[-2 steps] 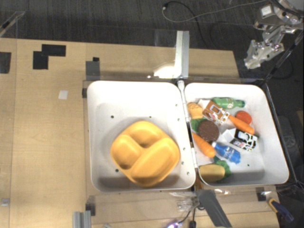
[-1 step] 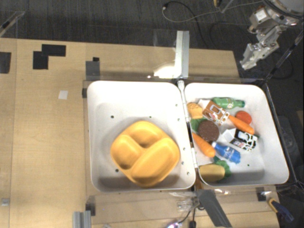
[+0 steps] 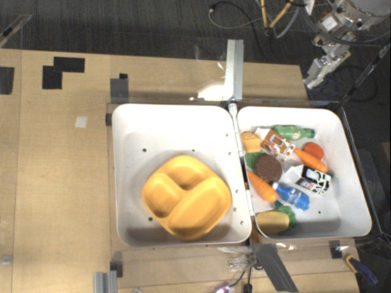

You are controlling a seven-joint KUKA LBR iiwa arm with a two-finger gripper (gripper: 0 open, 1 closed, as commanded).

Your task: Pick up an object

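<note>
My gripper (image 3: 322,65) hangs high at the top right, beyond the far edge of the right bin (image 3: 348,140) and apart from everything in it. That bin holds a pile of small toy items: a green bottle (image 3: 294,131), an orange and white box (image 3: 276,144), a bread roll (image 3: 250,141), a brown round cookie (image 3: 267,168), two carrots (image 3: 310,159) (image 3: 263,188), a red tomato (image 3: 314,149), a blue bottle (image 3: 292,196), a black and white box (image 3: 315,180) and a yellowish lump (image 3: 272,222).
A large yellow divided dish (image 3: 186,195) lies in the left bin (image 3: 131,133). A metal post (image 3: 234,66) stands behind the divider between the bins. Cables (image 3: 269,14) trail over the dark floor behind the bench.
</note>
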